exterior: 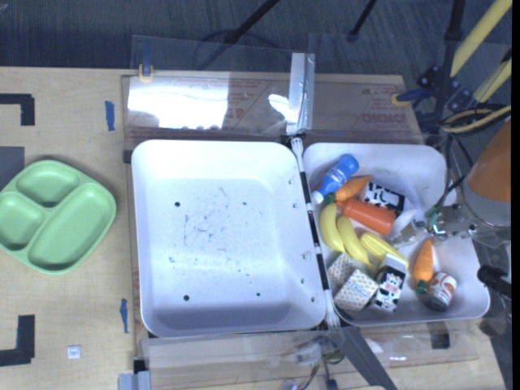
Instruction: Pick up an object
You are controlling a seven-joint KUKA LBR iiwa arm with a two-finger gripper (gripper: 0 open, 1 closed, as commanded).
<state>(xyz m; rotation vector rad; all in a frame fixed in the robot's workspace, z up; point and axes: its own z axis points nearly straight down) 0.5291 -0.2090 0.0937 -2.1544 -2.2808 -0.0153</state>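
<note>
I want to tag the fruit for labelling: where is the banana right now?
The banana lies in the right bin, along its left wall, just below the blue bottle and left of the orange bottle.

Toys (366,242) in the right bin (422,165); divided plate (53,215) far left.

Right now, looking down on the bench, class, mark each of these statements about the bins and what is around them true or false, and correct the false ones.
1. The toys lie in the right bin. True.
2. The banana lies in the left bin. False: it lies in the right bin.
3. A green divided plate sits left of both bins. True.
4. The blue bottle stands on the green plate. False: it lies in the right bin.
5. The carrot lies near the right bin's right side. True.
</note>
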